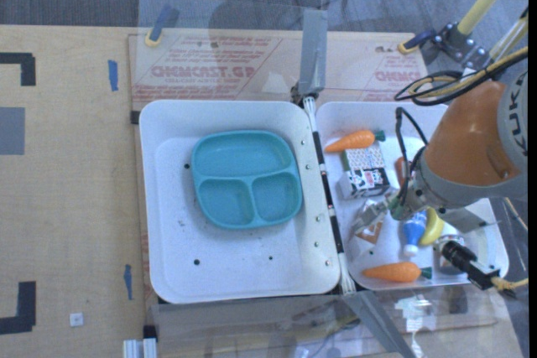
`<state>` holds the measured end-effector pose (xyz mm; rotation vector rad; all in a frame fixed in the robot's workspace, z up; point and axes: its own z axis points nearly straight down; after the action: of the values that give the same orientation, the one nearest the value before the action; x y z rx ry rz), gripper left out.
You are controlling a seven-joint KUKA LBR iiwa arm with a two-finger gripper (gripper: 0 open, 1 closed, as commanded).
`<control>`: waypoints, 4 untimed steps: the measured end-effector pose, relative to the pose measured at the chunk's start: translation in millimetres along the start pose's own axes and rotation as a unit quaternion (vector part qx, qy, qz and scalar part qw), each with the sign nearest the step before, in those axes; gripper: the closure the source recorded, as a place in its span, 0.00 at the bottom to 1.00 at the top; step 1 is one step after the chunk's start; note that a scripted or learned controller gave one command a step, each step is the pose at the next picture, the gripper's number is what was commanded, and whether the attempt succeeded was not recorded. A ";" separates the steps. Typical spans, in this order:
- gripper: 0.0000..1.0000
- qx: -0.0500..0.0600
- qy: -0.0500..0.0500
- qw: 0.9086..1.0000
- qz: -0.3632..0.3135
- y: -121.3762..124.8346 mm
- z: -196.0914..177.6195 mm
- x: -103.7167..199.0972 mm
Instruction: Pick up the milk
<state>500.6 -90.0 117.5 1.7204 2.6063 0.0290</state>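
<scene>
Gripper (379, 218) low in the right bin (495, 243), under the grey and orange wrist (open or closed: impossible to tell from above). Milk (365, 179) just up-left of it, below a carrot (351, 141), long axis roughly left to right. Probably only a short reach needed.

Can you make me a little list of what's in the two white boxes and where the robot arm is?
left bin: a blue plate with three sections
right bin: two carrots, a milk carton, a small bottle, something yellow
milk carton: black and white, lying near the bin's top left
upper carrot: just above the milk carton
lower carrot: near the bin's bottom edge
bottle: blue and white, beside the arm
arm: grey and orange, over the right bin
</scene>
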 end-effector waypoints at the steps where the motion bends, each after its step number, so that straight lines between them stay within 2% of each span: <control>1: 0.00 0.010 0.002 0.990 -0.139 45.2 -58.4 -39.0; 2: 0.00 0.010 0.002 0.990 -0.139 45.1 -58.4 -39.0; 3: 0.00 -0.002 -0.007 0.964 -0.265 38.5 -8.0 -32.3; 4: 0.00 0.010 0.004 0.961 -0.276 46.7 -67.8 -19.7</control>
<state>549.6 -90.2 186.6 0.9391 2.9925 0.0023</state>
